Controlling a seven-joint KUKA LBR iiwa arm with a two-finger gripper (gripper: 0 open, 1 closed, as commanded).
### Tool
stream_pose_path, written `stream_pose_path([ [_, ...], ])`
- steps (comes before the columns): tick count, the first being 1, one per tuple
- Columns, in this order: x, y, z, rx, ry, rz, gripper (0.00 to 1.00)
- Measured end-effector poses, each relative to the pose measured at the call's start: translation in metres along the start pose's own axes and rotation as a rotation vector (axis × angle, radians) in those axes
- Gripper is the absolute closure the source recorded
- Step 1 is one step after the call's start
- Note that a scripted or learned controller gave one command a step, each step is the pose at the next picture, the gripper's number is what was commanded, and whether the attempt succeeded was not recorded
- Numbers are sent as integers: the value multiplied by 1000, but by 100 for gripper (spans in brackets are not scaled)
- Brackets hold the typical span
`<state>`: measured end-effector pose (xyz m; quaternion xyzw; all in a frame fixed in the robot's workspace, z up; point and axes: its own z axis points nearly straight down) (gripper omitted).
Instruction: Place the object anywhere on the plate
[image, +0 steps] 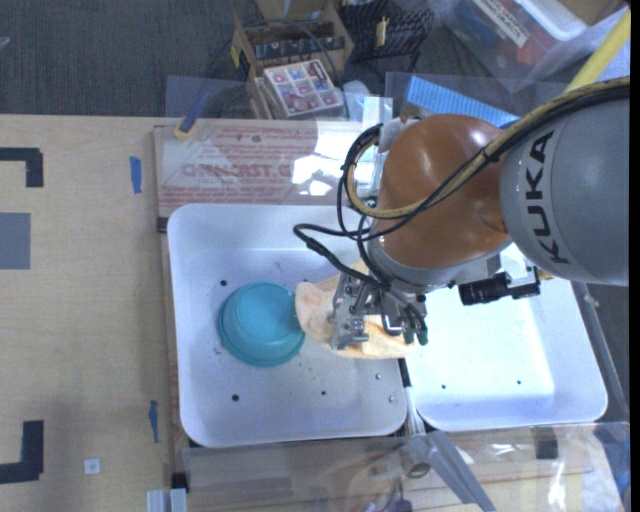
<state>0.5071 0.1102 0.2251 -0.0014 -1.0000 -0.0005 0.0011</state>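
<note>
A light-blue round plate (262, 323) lies in the left white bin (200, 250), left of centre. Right beside it, touching its right rim, lies a pale orange, soft-looking object (316, 306) that stretches toward the bin's right wall. My gripper (378, 322) is low over the right half of this object and hides its middle. The orange wrist band and grey arm reach in from the upper right and cover the back right corner of the left bin.
The right white bin (500, 370) sits alongside, partly under the arm. The divider between the two bins runs just right of the gripper. Boxes and clutter lie beyond the bench at the top.
</note>
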Motion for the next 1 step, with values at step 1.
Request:
stream_pose_path([
  [1,0,0,0,0,0,0,0],
])
